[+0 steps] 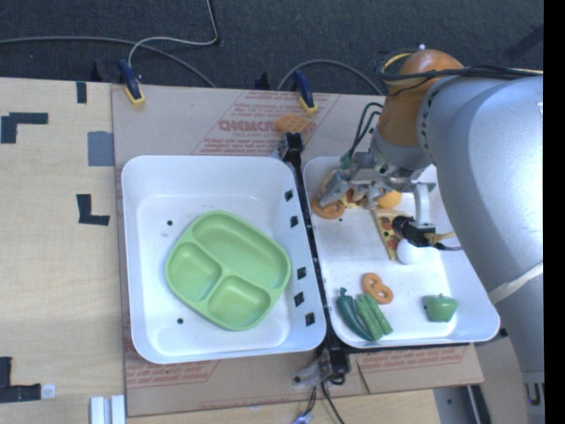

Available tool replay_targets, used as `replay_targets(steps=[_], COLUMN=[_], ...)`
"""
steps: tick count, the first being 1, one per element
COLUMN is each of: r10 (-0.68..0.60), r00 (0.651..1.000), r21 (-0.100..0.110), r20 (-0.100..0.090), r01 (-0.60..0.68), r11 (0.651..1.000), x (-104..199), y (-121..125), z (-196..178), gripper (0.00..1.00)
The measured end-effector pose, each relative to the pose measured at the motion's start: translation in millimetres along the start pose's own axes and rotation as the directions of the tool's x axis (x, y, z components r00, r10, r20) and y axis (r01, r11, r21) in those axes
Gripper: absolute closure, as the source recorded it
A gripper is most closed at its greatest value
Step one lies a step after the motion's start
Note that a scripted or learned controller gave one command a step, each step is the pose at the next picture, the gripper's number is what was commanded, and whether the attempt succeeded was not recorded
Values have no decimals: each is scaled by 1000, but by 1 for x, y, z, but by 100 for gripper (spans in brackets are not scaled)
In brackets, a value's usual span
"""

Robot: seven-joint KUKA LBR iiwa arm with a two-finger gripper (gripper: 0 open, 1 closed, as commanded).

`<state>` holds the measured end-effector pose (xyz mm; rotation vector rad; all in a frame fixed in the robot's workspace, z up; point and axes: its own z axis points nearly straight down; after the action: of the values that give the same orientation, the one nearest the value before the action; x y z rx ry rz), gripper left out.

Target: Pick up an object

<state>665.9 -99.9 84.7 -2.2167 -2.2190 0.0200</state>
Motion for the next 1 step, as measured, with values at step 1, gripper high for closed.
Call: replay_targets(steps=[1], r10=[1], r00=[1000], r21=[0], r20=[2], r01=[-1], r11=[1000], x=[1], y=[0], z=[0], gripper=[0])
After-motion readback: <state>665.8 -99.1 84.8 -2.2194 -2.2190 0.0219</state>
